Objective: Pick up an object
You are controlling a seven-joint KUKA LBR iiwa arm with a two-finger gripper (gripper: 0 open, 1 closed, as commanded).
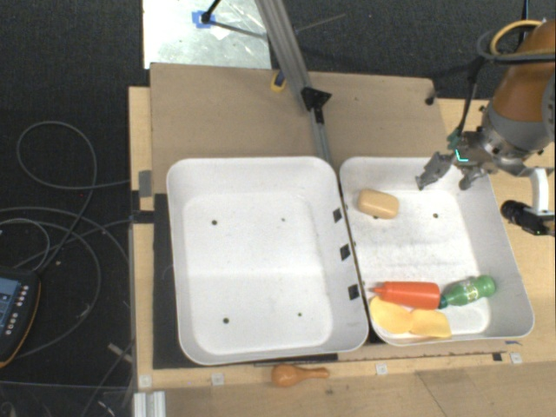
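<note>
Four toys lie in our right bin; our gripper hangs spread and empty near the tan bread roll, probably light, firm, best pinched across its width.

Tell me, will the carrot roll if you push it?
Probably. The carrot looks round and tapered, so it might roll in a curve. It lies against the yellow pieces, which may block it. It looks smooth, maybe slippery.

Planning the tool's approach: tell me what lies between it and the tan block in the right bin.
In the camera view, only bare white bin floor lies between the tool and the tan block.
</note>
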